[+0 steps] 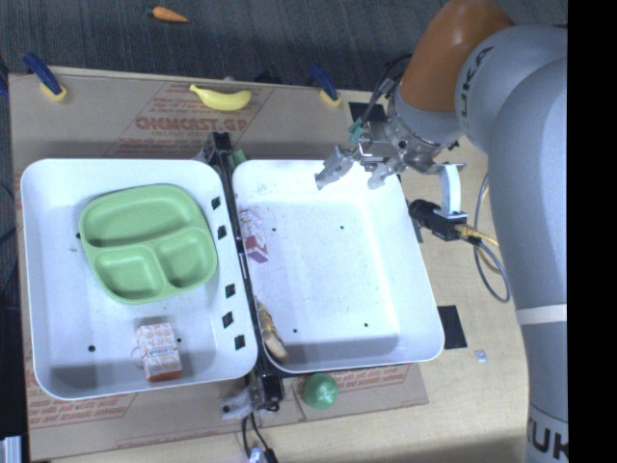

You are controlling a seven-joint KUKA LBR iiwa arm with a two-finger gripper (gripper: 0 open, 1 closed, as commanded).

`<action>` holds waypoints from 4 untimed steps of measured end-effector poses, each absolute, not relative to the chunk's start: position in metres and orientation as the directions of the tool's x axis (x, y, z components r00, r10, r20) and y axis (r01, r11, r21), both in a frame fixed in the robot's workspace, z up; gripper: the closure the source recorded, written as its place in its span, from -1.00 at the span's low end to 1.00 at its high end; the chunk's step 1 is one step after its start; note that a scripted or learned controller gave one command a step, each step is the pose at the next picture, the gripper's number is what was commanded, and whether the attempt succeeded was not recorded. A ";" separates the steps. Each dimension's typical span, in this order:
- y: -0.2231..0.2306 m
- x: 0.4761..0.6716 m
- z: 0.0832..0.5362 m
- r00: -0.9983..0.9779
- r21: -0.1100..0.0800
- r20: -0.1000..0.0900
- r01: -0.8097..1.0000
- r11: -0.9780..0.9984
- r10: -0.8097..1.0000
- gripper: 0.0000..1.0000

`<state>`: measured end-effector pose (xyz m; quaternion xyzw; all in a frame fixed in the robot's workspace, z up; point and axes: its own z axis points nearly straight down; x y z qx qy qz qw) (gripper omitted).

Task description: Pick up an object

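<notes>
My gripper (355, 174) hangs over the far edge of the right bin (416, 292). It is open, and nothing sits between its two fingers. A small red and white packet (254, 235) lies against the right bin's left wall, well to the left of and nearer than the gripper. On the rim between the bins, near the front, rests a tan object (269, 337). The left bin (39, 258) holds a green divided plate (147, 240) and a small red and white carton (158, 349).
A yellow banana (221, 95) lies on the cardboard behind the bins, and a green ball (320, 390) in front of the right bin. An orange carrot (170, 13) lies on the dark floor at the back. Blue clamps (44, 77) hold the board's far edge.
</notes>
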<state>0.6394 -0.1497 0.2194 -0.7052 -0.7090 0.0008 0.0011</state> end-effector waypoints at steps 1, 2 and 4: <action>-0.212 0.601 0.092 -0.004 -0.003 -0.001 1.000 0.004 1.000 -1.00; -0.212 0.574 0.183 -0.003 0.001 -0.001 1.000 0.003 1.000 -1.00; -0.210 0.656 0.091 -0.007 -0.004 0.001 1.000 0.007 1.000 -1.00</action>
